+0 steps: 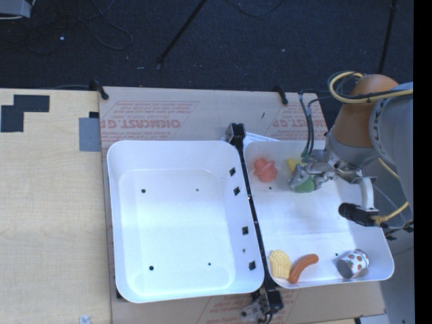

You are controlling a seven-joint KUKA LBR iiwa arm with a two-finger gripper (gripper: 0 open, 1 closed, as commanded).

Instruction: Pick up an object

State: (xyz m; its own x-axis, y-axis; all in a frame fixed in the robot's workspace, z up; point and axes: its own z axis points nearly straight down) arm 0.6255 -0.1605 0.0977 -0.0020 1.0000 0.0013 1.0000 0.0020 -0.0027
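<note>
Gripper (302, 179) low in right bin (317, 231), upper area, over green object (305, 185); finger state unclear; pink object (264, 170) just left.

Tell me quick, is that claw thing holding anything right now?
Gripper: low in the right bin, at a green object; whether it grips it cannot be told.

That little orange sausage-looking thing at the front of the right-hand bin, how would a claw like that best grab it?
Probably across its narrow middle, coming straight down from above. The orange sausage lies flat and slanted on the floor of the right bin, so its long sides face the open floor. The fingers should straddle its width, turned crosswise to its length. The yellow piece touches its left end, so stay off that end.
</note>
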